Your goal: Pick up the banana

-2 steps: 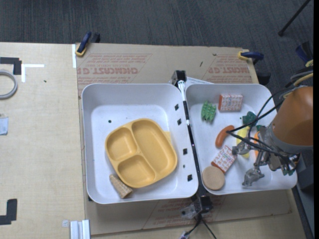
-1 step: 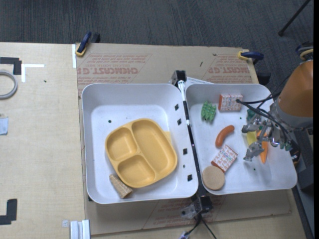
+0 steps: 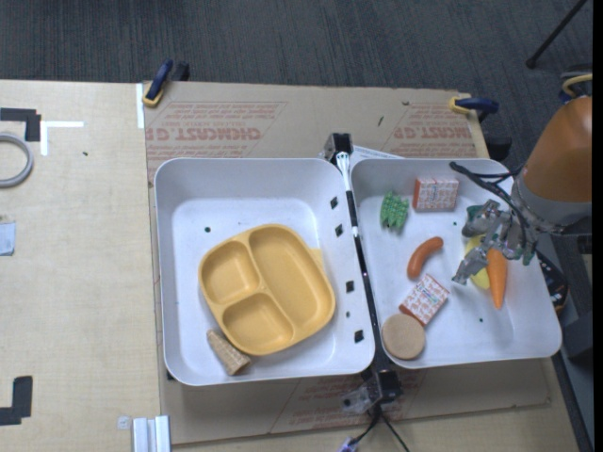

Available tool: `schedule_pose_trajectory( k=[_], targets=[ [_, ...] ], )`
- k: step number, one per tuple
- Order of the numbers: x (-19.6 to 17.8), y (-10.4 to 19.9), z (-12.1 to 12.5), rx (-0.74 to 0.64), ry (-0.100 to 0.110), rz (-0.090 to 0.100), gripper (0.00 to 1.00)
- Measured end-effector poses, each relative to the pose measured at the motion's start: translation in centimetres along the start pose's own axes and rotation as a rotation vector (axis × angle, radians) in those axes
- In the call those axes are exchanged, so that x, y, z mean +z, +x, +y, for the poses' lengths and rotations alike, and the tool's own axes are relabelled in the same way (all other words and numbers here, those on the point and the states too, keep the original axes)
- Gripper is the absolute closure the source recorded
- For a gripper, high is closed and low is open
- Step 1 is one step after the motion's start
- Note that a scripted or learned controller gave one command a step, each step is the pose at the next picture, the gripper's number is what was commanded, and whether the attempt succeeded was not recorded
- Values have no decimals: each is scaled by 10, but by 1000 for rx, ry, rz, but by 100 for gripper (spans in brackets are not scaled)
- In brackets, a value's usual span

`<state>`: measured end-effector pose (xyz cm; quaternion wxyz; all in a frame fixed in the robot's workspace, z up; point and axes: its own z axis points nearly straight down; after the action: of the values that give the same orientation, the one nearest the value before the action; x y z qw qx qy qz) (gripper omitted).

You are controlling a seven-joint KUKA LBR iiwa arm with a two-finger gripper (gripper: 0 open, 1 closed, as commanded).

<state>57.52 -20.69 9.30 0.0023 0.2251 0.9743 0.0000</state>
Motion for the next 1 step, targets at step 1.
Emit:
schedule_pose_trajectory(
  k=[1],
  targets=[
    [0, 0, 0, 0, 0, 0, 0]
  ],
)
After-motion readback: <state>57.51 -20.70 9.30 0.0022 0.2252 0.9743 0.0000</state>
